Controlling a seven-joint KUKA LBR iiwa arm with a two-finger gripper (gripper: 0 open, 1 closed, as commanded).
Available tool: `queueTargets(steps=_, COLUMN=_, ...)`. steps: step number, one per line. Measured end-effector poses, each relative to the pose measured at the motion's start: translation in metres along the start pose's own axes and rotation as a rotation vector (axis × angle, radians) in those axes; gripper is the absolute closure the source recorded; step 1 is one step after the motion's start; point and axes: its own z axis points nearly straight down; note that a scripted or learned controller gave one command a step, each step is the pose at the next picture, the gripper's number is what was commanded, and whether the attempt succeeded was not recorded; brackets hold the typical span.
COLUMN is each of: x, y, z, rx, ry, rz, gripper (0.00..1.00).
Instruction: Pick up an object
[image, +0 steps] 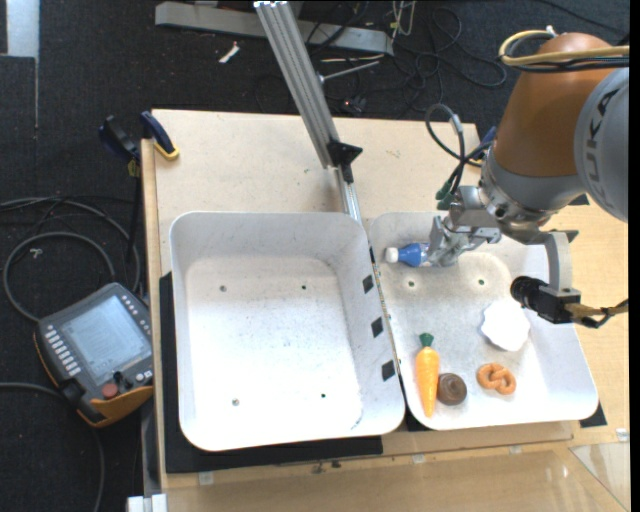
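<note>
Camera view from above, and over on the far left a teach pendant (95, 350) lies on the dark floor with its cable looping away. Moving across, a clamp (150, 135) sits at the bench's back left corner. Then the left bin (200, 235), its white floor lightly speckled. A slanted aluminium rail (305, 85) runs down to the seam where the two bins meet. Into the right bin (570, 400) now: at its back, a small bottle (408, 256) with a blue cap lies on its side, and the gripper (443, 250) is right down at it, touching or very nearly so — whether the claw is released or clenched, I cannot tell from here. Toward the front, a carrot (427, 374) stands lengthwise, a brown round piece (452, 388) just beside it, then a pretzel (496, 379), and a white lump (506, 325) further back, near a black fitting (540, 297) hanging off the arm (555, 110).
</note>
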Motion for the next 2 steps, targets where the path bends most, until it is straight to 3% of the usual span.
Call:
queueTargets(steps=1, x=0.048, y=0.025, z=0.022, rx=0.003, ry=0.0, rz=0.001, gripper=1.0)
queueTargets(steps=2, x=0.094, y=0.051, z=0.019, rx=0.0, ry=0.0, rz=0.001, gripper=1.0)
